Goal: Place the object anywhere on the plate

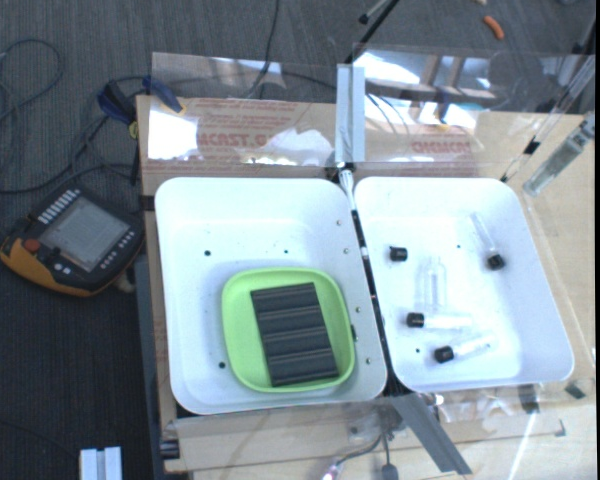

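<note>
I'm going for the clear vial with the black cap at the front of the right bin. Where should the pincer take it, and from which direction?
Take the vial across the middle of its clear body, coming straight down from above. It lies flat on the right bin's floor, long axis running left-right and slightly tilted, black cap at its left end, so the fingers should probably close across the narrow width, front to back. The neighbouring vial lies close behind, so clearance looks tight.

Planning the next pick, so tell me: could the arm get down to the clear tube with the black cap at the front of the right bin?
Probably yes. The tube lies flat on the right bin's floor with nothing on top of it; its nearest neighbour, another capped tube, lies close behind but apart.
</note>
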Controlling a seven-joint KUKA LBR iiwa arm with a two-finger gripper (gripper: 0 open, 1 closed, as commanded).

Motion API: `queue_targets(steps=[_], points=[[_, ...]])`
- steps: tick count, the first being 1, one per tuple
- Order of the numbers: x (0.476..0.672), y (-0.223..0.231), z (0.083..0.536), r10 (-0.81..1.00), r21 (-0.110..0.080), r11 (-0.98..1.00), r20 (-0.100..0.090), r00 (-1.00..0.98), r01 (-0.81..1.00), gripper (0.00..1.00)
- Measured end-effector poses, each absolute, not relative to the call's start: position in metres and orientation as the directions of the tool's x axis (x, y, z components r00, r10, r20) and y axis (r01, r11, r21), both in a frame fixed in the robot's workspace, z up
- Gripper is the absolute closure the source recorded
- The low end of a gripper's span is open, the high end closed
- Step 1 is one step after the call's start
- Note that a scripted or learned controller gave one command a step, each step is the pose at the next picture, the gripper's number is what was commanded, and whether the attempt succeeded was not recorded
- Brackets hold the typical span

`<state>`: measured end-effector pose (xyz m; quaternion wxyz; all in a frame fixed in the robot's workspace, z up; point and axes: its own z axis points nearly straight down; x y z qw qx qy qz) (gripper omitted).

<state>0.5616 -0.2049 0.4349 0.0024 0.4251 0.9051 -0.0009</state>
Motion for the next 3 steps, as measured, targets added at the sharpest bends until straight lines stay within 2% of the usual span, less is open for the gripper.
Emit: queue_targets(steps=[1,2,3], points=[[0.558,-0.184,0.435,0.641,0.000,0.767,-0.004,-0.767,0.641,0.00],[0.553,-0.177,0.435,0.428,0.000,0.904,-0.004,-0.904,0.428,0.00],[0.573,-0.197,0.435,0.143,0.000,0.990,-0.006,-0.990,0.143,0.00]])
